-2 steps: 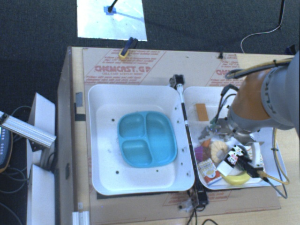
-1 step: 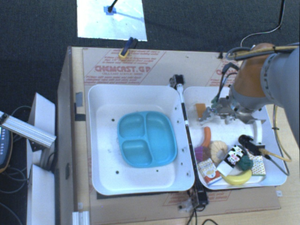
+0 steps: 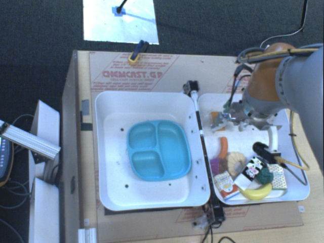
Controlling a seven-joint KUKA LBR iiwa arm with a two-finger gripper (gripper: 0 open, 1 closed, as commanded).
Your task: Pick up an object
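Cardboard-covered tabletop (image 3: 152, 70), two shallow white bins. Left bin (image 3: 109, 151) holds a blue three-compartment plastic tray (image 3: 158, 150). My jaws (image 3: 228, 119) sit low over the upper part of the right bin (image 3: 298, 186); can't tell whether they're parted or clenched. Objects lie just below them, toward the bin's near edge: orange carrot-shaped piece (image 3: 224, 146), yellow banana (image 3: 256, 191), beige ring donut (image 3: 236, 162), black-and-white patterned block (image 3: 253, 168).
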